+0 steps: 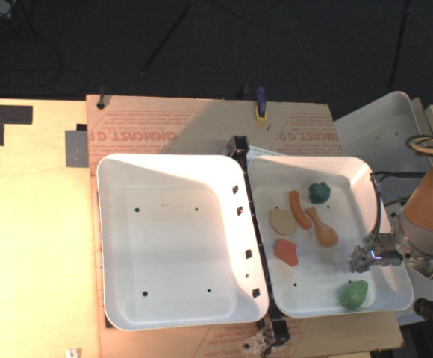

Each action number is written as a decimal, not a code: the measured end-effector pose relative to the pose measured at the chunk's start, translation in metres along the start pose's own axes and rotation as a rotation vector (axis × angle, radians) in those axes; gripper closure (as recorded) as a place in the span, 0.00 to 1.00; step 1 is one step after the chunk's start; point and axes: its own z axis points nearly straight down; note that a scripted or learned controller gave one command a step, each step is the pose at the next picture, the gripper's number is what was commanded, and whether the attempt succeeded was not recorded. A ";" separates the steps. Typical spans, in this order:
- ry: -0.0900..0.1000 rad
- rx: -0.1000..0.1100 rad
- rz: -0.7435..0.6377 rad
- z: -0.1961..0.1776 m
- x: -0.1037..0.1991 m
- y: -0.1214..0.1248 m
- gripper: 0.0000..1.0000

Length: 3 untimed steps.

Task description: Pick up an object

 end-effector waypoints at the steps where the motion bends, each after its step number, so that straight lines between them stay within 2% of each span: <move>1: -0.010 -0.027 -0.003 -0.120 0.017 0.026 1.00; 2: -0.012 -0.034 -0.004 -0.297 0.049 0.015 1.00; 3: -0.002 0.000 0.000 -0.047 0.061 0.061 1.00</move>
